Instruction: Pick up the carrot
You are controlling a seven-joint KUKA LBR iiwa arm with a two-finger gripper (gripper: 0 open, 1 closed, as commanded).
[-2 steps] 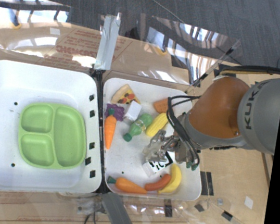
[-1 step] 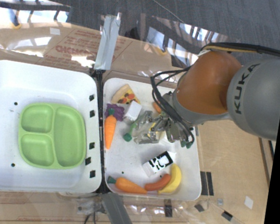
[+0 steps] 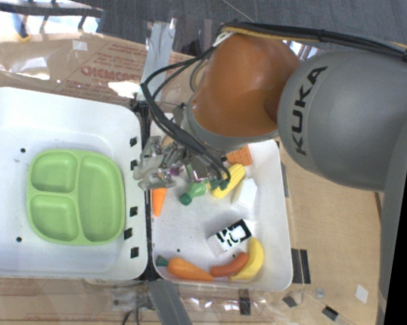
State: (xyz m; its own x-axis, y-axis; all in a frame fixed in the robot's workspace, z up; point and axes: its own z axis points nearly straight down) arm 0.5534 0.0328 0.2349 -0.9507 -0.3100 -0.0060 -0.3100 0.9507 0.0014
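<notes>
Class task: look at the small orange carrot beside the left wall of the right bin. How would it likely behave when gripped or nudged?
The carrot looks like smooth moulded plastic, so probably stiff and light. Its tapered shape may slip from the gripper, and nudged, it would likely roll in a curve.

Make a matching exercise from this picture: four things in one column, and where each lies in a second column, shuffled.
Things
1. green plate
2. banana
3. small carrot
4. corn cob

Places
A. near the right bin's front right corner
B. in the left bin
C. against the right bin's left wall, just below the gripper
D. near the back of the right bin, under the arm

Pairs: 1-B, 2-A, 3-C, 4-D
</notes>
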